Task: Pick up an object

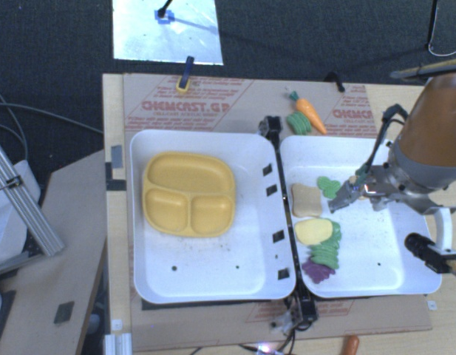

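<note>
The right bin [375,272] holds several toy foods along its left side: a tan bread slice [306,200], a green leafy piece [328,186], a yellow lemon-like piece [314,231], a green bunch [327,252] and purple grapes [317,271]. My gripper [340,200] hangs low over this bin, just right of the bread slice and beside the green leafy piece. Nothing shows in its grasp. The grey arm with its orange band [434,124] comes in from the right.
In the left bin [213,272] lies a yellow divided plate [189,194]. A toy carrot [310,113] with green leaves rests on the cardboard behind the right bin. A dark divider [283,198] runs between the bins.
</note>
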You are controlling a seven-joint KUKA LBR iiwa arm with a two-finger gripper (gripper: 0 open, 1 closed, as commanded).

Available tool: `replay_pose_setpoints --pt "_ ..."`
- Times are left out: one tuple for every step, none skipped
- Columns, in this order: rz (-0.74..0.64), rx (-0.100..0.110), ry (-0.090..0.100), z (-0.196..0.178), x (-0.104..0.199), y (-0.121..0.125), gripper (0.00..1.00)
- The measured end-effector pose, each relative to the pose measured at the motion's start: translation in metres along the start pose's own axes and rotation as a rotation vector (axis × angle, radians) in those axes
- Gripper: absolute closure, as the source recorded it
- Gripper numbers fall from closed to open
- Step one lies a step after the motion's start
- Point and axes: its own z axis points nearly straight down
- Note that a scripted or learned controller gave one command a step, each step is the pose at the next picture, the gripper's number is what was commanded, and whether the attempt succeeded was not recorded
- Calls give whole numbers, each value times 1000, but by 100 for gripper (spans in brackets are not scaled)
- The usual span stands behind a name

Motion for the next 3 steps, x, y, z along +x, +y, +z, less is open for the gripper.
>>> replay_pose_setpoints --pt "2 5 1 55 5 -23 0" --pt "-1 -3 -1 124 -1 23 0" --pt "-8 -9 2 -4 60 -11 0"
